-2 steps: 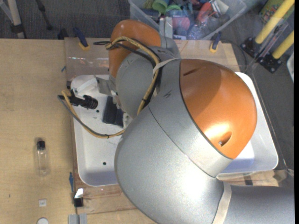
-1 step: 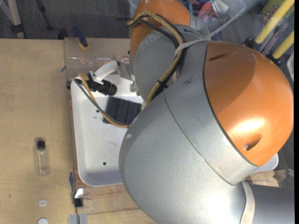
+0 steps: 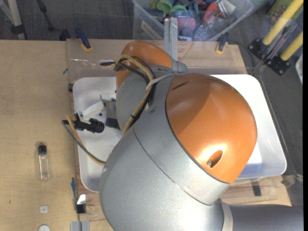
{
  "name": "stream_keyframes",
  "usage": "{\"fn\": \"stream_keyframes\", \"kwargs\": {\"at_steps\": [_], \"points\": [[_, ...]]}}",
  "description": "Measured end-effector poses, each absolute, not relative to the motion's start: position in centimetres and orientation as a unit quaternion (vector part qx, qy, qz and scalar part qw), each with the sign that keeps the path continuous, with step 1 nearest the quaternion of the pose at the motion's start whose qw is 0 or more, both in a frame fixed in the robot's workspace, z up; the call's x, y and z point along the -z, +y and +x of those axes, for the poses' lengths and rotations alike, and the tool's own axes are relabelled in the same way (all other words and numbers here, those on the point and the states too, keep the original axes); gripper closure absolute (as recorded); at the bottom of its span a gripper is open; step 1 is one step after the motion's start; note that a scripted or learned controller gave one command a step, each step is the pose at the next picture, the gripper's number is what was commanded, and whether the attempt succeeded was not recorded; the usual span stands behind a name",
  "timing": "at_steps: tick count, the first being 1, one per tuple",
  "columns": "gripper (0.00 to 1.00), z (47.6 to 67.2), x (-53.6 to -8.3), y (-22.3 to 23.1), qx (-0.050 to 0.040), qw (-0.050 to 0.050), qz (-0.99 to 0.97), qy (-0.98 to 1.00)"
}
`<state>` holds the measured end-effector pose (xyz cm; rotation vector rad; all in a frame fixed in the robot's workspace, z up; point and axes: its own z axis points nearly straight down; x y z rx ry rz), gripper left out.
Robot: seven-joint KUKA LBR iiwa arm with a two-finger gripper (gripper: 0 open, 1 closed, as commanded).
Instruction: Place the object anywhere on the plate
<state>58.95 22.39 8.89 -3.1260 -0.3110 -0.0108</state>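
My arm [image 3: 192, 143], grey with a big orange dome, covers most of both white bins [image 3: 272, 143] on the table [image 3: 29, 81]. It reaches down into the left bin [image 3: 84, 93]. My gripper sits beneath the wrist there, hidden by cables [image 3: 86, 125], so I cannot tell its state. I cannot make out the object or the plate. A small clear vial [image 3: 43, 161] lies on the table, left of the bins.

glossy plastic bin [image 3: 272, 143], matt wood bench [image 3: 29, 90]
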Motion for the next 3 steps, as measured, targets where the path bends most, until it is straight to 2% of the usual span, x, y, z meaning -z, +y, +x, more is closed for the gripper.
{"fn": "stream_keyframes", "kwargs": {"at_steps": [1, 2, 3], "points": [[0.00, 49.5, -8.9, 22.6, 0.0010, 0.002, -0.995, -0.101], [1.00, 49.6, -9.9, 22.6, 0.0002, 0.002, -0.995, -0.102], [1.00, 55.9, -8.8, 22.5, 0.0028, 0.002, -0.994, -0.109]]}}
